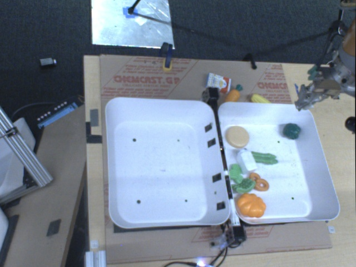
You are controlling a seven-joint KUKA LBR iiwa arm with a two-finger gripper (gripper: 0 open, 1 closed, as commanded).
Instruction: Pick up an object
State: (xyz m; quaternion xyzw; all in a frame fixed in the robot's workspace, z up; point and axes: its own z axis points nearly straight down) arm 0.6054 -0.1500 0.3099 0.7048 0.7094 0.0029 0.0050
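Objects lie in the right bin (311, 166): a dark green ball (291, 130) near its far right corner, a tan disc (237, 136), a green pepper (263, 158), a white block (246, 161), an orange ring (259, 182) and an orange pumpkin (251, 204) along its left side. My gripper (306, 97) hovers beyond the bin's far right corner, holding nothing; whether it is spread or closed I cannot tell. The left bin (161, 160) sits alongside.

Grey arm entering from the right edge, end effector (305, 97) pointing down-left, nothing visible between its fingers
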